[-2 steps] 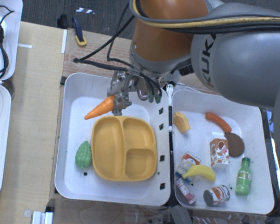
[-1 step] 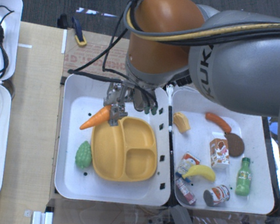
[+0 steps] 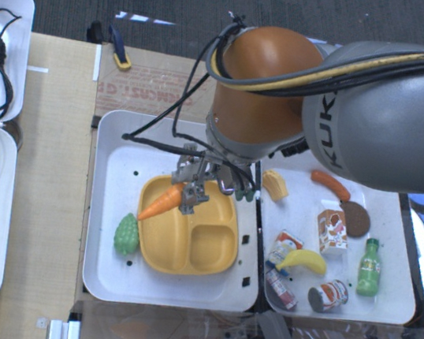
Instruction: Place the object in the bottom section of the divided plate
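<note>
Wooden bench [image 3: 43,178] under two white bins [image 3: 97,266].

Banana [image 3: 304,261], green bottle [image 3: 370,266], sausage [image 3: 330,184], carton [image 3: 332,230] and can [image 3: 328,296] in the right bin [image 3: 401,310].

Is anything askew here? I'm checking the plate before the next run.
Yes. The carrot lies tilted across the yellow plate's upper-left rim, its tip hanging over the edge rather than resting in a section. The gripper sits right at its thick end. A green item lies beside the plate.

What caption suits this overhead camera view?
Gripper over a carrot on the yellow divided plate, left bin.
</note>
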`<control>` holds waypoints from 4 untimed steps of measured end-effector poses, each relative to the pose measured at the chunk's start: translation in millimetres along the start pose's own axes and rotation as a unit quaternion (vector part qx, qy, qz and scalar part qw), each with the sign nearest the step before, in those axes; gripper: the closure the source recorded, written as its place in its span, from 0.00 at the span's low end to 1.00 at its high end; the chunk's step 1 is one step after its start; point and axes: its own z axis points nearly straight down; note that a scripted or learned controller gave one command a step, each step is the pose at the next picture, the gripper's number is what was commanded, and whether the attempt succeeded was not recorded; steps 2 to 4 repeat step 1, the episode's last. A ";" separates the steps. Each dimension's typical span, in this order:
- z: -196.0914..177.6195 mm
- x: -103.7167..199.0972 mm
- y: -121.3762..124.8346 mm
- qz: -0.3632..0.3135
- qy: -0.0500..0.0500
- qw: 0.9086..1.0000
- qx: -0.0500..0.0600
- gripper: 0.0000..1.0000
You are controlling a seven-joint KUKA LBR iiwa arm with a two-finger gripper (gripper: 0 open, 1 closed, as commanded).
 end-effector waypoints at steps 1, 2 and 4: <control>-0.2 -0.1 0.0 0.000 0.000 1.000 0.000 0.00; -0.2 -0.1 0.0 0.000 0.000 1.000 0.000 0.00; -0.2 -0.1 0.0 0.000 0.000 1.000 0.000 0.00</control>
